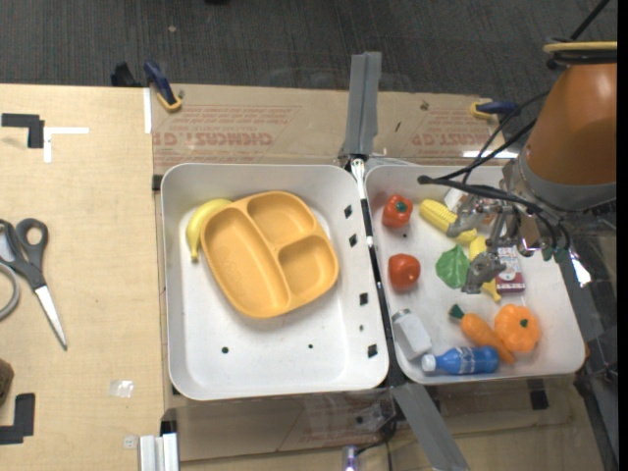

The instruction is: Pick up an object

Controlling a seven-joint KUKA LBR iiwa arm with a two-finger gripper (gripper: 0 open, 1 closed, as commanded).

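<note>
— Over the right bin my gripper hangs low; whether it is apart or together, I cannot tell.

— Nearest target?

— I think the green leaf toy, just beside it. I would descend straight, avoiding the carrot.

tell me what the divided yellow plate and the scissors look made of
Divided plate: probably moulded plastic, matte yellow-orange, one uniform colour with soft rounded rims. Scissors: metal blades by their pale grey sheen; grey handle loops, likely plastic, though that is less sure.
</note>
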